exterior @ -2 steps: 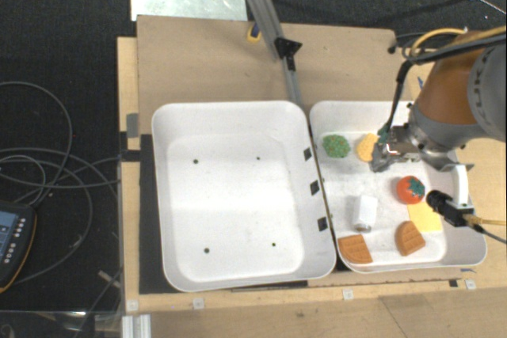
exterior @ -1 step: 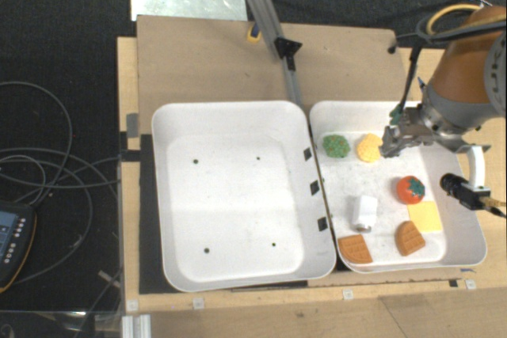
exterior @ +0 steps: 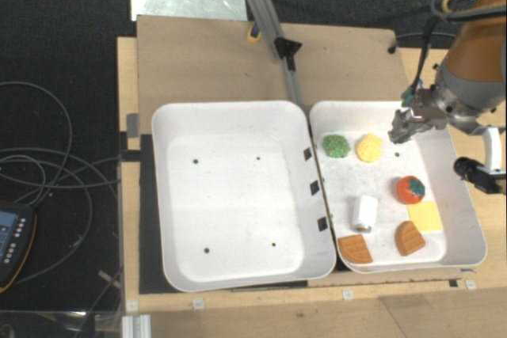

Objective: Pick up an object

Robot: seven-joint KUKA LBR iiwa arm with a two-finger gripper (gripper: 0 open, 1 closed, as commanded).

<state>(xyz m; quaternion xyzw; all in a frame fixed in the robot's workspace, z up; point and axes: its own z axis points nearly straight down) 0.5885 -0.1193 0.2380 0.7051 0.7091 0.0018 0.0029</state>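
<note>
You had seven small objects lying in the right bin (exterior: 459, 170), none of them lifted. A green leafy piece (exterior: 336, 146) lay near the bin's upper left, with a yellow bumpy round piece (exterior: 369, 148) just beside it on the right. A red tomato-like piece with a green top (exterior: 410, 188) sat toward the right wall, and a flat yellow square (exterior: 425, 216) lay just below it. A small white cylinder (exterior: 364, 212) lay near the middle. Two orange-brown bread-like pieces rested at the front: one (exterior: 356, 249) at the left corner, the other (exterior: 409, 238) further right.
</note>
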